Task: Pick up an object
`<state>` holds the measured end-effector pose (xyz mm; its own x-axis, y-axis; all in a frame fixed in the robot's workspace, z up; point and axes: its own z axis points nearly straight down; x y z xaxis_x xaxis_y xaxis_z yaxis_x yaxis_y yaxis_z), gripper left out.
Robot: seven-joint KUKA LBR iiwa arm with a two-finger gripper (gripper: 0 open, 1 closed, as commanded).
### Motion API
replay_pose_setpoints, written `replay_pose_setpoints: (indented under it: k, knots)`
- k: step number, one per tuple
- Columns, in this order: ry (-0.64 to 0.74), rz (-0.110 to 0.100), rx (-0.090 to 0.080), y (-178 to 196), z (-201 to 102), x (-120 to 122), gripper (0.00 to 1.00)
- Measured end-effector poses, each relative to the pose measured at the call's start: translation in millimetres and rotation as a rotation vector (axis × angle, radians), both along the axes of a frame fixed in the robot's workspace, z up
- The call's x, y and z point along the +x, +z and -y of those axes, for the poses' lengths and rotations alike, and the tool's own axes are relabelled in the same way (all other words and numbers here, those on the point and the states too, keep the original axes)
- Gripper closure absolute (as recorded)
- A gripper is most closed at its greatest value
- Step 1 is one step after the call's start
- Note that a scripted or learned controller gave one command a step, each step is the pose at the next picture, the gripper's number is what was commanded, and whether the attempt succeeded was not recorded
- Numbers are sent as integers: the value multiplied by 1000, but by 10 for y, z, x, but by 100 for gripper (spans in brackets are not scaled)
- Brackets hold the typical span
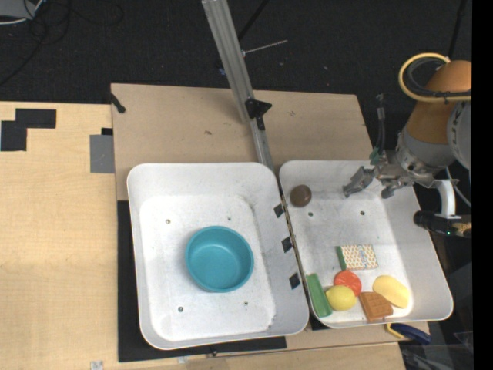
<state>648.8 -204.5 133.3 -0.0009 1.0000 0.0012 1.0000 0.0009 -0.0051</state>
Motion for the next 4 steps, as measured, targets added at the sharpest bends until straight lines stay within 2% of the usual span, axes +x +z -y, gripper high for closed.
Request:
replay_pose_setpoints:
  k: [1, 2, 4]
  knots:
    - [0, 2, 0, -443, -8, -8, 0]
    - [1, 5, -2, -316, -5, 3, 100]
    - [-1, 10, -3, 928, 44, 81, 100]
